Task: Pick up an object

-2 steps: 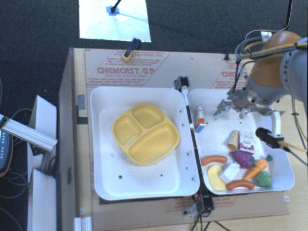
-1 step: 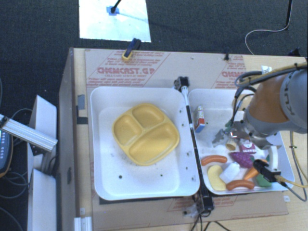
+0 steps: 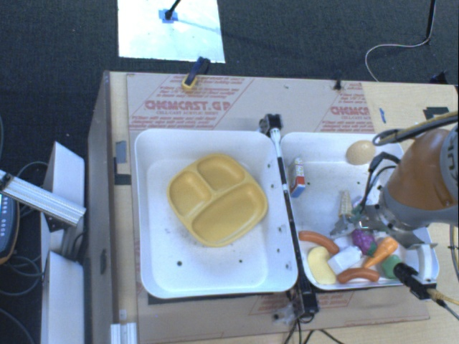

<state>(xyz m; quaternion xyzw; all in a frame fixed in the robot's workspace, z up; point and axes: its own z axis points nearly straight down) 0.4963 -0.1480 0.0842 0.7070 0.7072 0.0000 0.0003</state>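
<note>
Inside left bin (image 3: 154,213) — glossy yellow three-compartment tray (image 3: 217,199), rounded corners

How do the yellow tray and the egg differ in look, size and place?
The tray is flat, yellow, with three compartments; the egg is rounded, tan and plain. The tray is far bigger. The tray lies in the left bin, the egg in the right bin. Both lie apart from other things.

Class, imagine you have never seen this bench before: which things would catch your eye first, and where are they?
The large yellow plastic divided plate dominates, lying alone in the left white bin. Next comes the grey arm with the orange band, reaching in from the right over the right white bin. Under it, a bright heap of toy food gathers in that bin's near corner, including an orange sausage and a purple piece.
</note>
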